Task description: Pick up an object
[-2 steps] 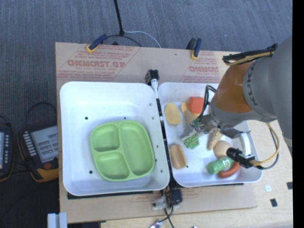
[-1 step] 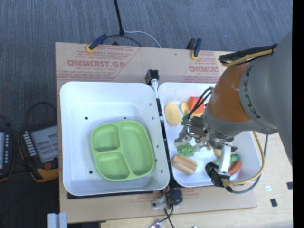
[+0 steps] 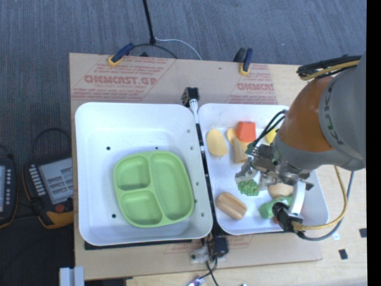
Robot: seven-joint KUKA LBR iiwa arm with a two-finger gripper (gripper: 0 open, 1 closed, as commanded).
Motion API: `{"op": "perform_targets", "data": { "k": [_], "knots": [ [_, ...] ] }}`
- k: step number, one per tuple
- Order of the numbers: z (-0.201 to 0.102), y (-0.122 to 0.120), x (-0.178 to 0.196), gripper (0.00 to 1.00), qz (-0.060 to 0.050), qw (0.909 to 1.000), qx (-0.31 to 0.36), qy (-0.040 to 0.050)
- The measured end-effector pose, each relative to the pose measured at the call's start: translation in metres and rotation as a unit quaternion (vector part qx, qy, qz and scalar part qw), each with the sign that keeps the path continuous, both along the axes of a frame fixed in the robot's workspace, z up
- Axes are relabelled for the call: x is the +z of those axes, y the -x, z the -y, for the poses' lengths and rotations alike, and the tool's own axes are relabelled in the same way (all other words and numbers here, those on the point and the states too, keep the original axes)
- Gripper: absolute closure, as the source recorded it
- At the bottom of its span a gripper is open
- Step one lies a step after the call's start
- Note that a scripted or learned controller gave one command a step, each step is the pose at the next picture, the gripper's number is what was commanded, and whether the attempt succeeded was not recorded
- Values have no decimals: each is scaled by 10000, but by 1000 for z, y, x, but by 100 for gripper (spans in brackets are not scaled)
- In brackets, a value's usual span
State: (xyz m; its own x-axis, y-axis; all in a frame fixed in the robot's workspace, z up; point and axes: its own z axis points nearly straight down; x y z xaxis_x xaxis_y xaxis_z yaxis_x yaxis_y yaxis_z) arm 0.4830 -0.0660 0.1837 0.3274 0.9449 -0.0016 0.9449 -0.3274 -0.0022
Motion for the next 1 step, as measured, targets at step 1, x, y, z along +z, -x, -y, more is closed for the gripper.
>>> {"op": "perform_targets", "data": {
  "k": [1],
  "knots": [
    [-32,-3,0,100,-5,9928,1196,-7]
  ]
}}
